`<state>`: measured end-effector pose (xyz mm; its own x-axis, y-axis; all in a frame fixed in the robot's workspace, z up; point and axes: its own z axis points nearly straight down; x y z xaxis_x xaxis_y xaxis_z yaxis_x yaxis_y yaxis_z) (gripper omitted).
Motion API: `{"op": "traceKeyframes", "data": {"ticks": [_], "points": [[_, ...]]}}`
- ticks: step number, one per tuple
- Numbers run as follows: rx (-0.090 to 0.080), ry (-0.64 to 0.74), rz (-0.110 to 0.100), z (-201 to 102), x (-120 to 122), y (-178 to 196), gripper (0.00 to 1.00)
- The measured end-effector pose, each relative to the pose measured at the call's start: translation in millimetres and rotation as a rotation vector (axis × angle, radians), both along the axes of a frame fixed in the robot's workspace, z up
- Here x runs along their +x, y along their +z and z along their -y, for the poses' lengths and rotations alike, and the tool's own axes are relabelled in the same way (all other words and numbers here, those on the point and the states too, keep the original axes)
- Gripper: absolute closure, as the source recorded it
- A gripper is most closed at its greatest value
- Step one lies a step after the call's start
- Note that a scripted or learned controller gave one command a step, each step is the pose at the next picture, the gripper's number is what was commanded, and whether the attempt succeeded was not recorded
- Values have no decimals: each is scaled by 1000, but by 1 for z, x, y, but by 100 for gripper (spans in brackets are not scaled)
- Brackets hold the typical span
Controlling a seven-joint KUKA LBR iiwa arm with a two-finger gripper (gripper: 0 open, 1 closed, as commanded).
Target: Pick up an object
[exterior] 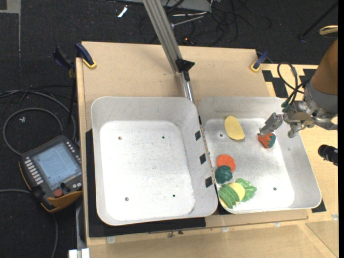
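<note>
Two shallow white bins are seen side by side on the bench. The left bin (107,160) is set nearer the teach pendant (52,171), which lies off the bench on the dark floor at the left. The right bin (301,192) holds all the small objects.

The arm (328,79) is brought in from the right, its orange band seen above the grey wrist. The gripper (269,130) is held low over the upper right part of the right bin, with one grey finger slanting down toward a small red and green object (266,140). That object lies just under the fingertip — whether it is touched or merely overlapped cannot be told from this slant. Whether the jaws are released or clenched cannot be told either, and no object is seen caught between them.

A pale yellow oval piece (234,128) is placed to the left of the gripper, well apart from it. Lower in the bin, near its left wall, an orange round object (226,160) is set just above a dark green one (223,174), the two touching. Below them, a bright green and yellow piece (236,191) rests close to the front rim.

A metal pole (164,28) is seen slanting down from the top toward the seam between the bins.
</note>
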<state>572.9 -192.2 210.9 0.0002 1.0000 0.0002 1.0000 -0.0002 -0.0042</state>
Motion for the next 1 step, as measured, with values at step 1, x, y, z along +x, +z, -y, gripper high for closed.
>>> {"op": "traceKeyframes", "data": {"ticks": [1], "points": [[1, -1, -2, 0, -2, -65, 0]]}}
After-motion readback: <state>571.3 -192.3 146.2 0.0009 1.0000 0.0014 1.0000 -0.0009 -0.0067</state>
